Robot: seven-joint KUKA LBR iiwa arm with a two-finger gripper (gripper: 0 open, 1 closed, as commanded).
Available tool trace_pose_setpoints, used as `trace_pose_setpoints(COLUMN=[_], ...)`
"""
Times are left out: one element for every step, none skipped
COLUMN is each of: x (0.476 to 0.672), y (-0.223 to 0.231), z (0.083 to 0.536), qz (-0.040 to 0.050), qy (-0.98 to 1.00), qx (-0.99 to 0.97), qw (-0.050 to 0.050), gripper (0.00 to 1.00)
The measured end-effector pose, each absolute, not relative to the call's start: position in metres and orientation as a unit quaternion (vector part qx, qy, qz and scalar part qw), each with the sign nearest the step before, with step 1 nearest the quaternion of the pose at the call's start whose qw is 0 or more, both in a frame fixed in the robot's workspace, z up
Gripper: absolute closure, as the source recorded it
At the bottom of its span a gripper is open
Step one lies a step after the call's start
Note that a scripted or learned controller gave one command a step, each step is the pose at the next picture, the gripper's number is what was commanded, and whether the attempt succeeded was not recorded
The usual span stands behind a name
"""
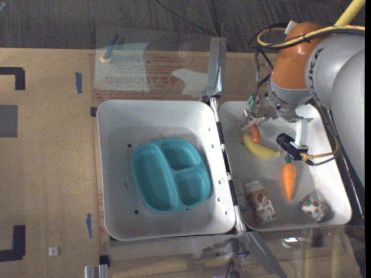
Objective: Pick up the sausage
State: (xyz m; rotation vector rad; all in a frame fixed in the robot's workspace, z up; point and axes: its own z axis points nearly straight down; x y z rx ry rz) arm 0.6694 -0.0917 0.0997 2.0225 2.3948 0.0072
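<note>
On your left, the left bin [110, 155] holds a teal divided plate [168, 175] lying flat near its middle, with bare white floor along all four of the bin's edges. Nothing there concerns this task, and that room is free should you need a place to swing through. Cross the shared wall into the right bin [330, 184] and things get crowded. The sausage [255, 134], a small reddish piece, sits close to that shared wall in the bin's upper-left corner. It looks to be touching the upper end of the banana [262, 150], which lies at a slant just below it. The end effector [255, 119] hangs directly over the sausage, which I judge is the grasp being lined up. You cannot tell from here whether it is clenched or released, or whether it has the sausage at all. A small carton [260, 205] lies toward the bin's lower-left corner, a carrot [288, 181] points down the middle, and a patterned cup [313, 209] rests in the lower-right corner. Watch the shared wall and the banana: they hem the sausage in, so a straight lift gives you the clearest way out.
</note>
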Motion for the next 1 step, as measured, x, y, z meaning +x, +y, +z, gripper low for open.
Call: trace_pose_setpoints(x=[0.6607], y=[-0.0378], z=[0.244], qz=[0.0017], qy=[0.801], qx=[0.599], qw=[0.003], gripper=[1.0])
